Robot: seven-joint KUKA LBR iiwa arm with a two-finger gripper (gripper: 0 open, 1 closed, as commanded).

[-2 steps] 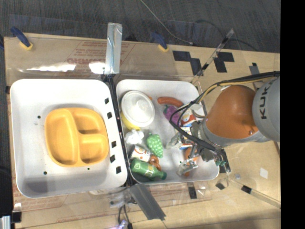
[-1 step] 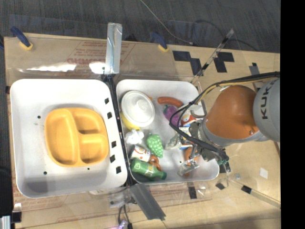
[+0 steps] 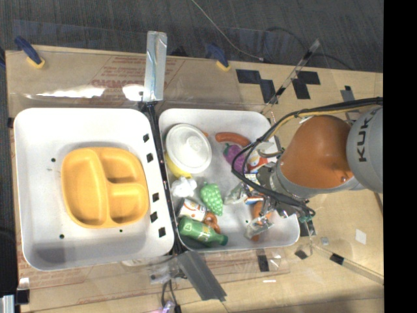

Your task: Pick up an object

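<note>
The right bin [image 3: 215,117] holds a jumble of toys. A white bowl [image 3: 189,145] sits on something yellow at its back left, with a reddish sausage [image 3: 232,137] and a purple piece [image 3: 232,154] beside it. Green grapes [image 3: 212,197] lie in the middle, and a green bottle [image 3: 202,232] lies at the front left. My gripper [image 3: 260,215] hangs low over the bin's front right corner, among small orange and white items. The orange wrist band [image 3: 316,155] covers the bin's right side.
A yellow divided plate [image 3: 104,186] lies in the left bin [image 3: 26,175]. A metal post [image 3: 155,67] stands behind the wall between the bins. Black cables loop from the wrist over the right bin's back right.
</note>
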